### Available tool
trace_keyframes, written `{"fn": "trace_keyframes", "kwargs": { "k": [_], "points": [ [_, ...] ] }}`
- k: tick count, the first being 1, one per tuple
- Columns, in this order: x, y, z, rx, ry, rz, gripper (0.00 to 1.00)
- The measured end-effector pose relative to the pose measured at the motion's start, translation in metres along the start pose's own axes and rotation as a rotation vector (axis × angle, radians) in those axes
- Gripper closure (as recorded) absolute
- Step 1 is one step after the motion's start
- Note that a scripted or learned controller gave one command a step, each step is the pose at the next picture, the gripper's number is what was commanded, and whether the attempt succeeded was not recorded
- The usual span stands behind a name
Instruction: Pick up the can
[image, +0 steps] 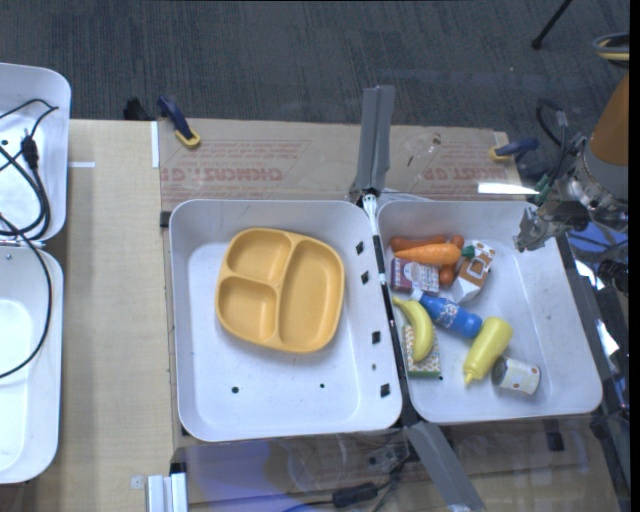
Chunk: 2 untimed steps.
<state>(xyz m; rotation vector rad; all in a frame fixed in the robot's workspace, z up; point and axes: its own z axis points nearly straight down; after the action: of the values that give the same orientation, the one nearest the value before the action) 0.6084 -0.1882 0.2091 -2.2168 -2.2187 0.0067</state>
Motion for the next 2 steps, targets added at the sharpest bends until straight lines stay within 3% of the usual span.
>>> {"fn": "trace_keyframes", "kwargs": {
  "k": [1,2],
  "points": [
    [0.03,0.039,0.083,-0.021,-0.005,0.096,0.0],
    [-0.017,0.063,0.095,-0.041,0.001,0.277,0.0]
  ]
}}
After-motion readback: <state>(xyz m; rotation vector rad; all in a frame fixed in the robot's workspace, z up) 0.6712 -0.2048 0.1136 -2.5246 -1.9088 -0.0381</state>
